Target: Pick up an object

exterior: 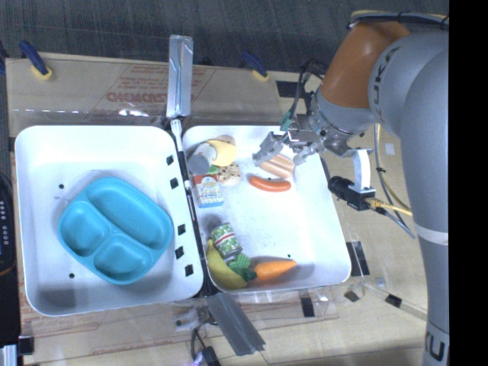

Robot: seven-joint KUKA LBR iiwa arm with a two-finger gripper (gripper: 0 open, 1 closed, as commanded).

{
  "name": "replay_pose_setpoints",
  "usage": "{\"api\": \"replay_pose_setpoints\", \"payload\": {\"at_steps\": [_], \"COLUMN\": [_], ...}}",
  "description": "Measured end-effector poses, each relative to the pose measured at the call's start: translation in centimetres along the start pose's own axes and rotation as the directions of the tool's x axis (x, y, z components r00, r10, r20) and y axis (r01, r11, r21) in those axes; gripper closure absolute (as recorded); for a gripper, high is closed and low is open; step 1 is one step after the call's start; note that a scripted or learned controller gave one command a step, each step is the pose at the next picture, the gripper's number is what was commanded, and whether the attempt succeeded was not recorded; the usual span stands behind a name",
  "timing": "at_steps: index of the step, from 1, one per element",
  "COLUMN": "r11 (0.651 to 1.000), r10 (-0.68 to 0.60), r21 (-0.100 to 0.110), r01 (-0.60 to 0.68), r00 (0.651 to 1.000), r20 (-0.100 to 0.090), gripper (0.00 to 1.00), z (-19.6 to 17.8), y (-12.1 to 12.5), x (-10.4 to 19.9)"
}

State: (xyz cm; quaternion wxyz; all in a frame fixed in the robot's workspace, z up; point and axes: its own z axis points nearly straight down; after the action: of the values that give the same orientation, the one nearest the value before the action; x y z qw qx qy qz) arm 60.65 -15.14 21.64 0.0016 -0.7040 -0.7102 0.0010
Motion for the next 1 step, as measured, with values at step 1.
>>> {"api": "replay_pose_setpoints", "payload": {"at_steps": [1], "r11": [1.000], "r10": [-0.001], "r21": [0.008], "r01": [0.001], "r00": [1.000], "r20": [-0.001], "gripper": [0.00], "z": [10.96], "y": [-5.41], "x": [3.35]}}
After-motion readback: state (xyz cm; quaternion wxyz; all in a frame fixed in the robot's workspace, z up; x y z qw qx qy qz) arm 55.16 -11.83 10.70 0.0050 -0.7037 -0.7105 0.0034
